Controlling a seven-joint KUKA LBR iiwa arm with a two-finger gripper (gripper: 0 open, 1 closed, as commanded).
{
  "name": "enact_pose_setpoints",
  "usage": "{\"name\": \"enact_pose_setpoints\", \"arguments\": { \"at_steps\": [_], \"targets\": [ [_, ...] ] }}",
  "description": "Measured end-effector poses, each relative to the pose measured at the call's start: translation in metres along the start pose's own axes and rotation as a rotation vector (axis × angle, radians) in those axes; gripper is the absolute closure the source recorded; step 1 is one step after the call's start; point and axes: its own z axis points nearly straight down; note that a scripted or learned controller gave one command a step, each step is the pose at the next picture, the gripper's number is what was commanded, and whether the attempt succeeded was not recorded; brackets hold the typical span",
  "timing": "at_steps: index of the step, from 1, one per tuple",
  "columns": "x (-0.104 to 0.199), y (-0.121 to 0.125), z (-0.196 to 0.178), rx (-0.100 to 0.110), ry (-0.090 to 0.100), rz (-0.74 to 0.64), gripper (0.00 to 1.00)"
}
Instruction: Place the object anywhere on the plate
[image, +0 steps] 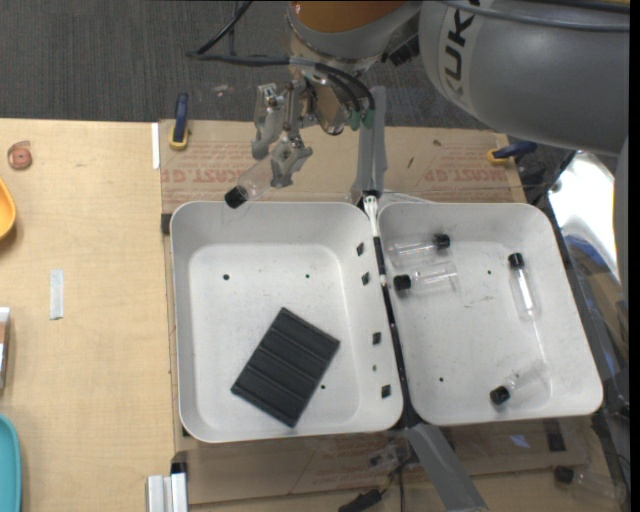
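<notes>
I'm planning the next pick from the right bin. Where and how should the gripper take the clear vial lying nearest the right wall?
Grip the clear vial at mid-body, coming straight down from above. It lies flat, its black cap pointing to the far wall, its long axis running near to far, so the fingers should probably close across its narrow width, left to right. It lies apart from the other vials, so both sides look clear.

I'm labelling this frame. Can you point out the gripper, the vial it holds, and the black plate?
Gripper (278, 165), camera view, between fingertips.
Vial (243, 191), camera view, clear body by the cap.
Plate (287, 365), camera view, ribbed centre.
</notes>
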Motion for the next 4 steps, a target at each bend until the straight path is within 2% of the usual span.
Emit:
{"name": "enact_pose_setpoints", "arguments": {
  "at_steps": [1, 2, 3, 4],
  "targets": [
    [-0.001, -0.002, -0.009, -0.001, -0.004, 0.005, 1.00],
    [0.005, 0.009, 0.006, -0.001, 0.003, -0.504, 1.00],
    [0.004, 0.007, -0.004, -0.002, -0.002, -0.497, 1.00],
    [-0.001, 0.006, -0.078, 0.000, 0.000, -0.807, 1.00]
  ]
}}
